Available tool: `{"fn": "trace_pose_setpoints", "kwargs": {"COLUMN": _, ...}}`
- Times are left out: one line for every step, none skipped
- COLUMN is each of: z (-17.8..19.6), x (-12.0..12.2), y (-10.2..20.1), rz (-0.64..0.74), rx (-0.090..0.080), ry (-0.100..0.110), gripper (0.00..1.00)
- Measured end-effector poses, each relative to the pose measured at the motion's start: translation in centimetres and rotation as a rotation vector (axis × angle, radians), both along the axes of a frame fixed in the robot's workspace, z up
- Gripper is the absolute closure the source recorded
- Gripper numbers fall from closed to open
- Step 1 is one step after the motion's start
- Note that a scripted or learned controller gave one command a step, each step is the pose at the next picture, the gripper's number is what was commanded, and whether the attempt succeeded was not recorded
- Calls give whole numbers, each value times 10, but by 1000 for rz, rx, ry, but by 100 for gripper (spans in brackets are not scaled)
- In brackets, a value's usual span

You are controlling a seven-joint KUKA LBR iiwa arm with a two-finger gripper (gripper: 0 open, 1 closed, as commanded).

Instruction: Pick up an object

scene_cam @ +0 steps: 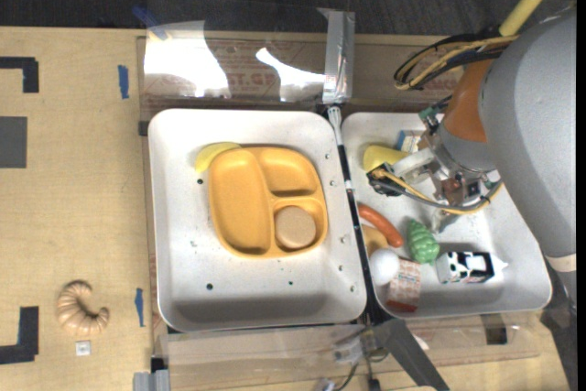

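Observation:
The right bin [522, 275] holds several small items: a yellow piece [378, 155] at the back left, an orange-red carrot-like piece [381, 223], a green bumpy toy [422, 242], a white ball [384, 266], a small labelled jar [405, 283] and a black-and-white toy [469, 266]. The arm reaches in from the right with its orange band [465, 110] above the wrist. My gripper [446, 192] hangs low over the middle of the right bin, just behind the green toy. Cables and wrist parts hide its fingers.
The left bin [174, 224] bears an orange divided tray [265, 197] with a tan disc [295, 226] in one compartment and a yellow piece [210, 154] behind it. A croissant-shaped toy [82, 307] lies on the bench at the left. Clear plastic sheeting [247, 59] stands behind the bins.

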State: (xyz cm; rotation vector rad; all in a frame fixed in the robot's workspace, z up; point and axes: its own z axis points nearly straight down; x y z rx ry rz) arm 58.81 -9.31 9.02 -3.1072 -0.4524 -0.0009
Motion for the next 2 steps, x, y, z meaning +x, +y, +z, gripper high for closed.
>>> {"fn": "trace_pose_setpoints", "kwargs": {"z": -4, "x": 28, "y": 0, "rz": -89, "rx": -1, "ry": 8, "gripper": 0}}
{"fn": "trace_pose_setpoints", "kwargs": {"z": 6, "x": -58, "y": -14, "rz": -72, "rx": 0, "ry": 5, "gripper": 0}}
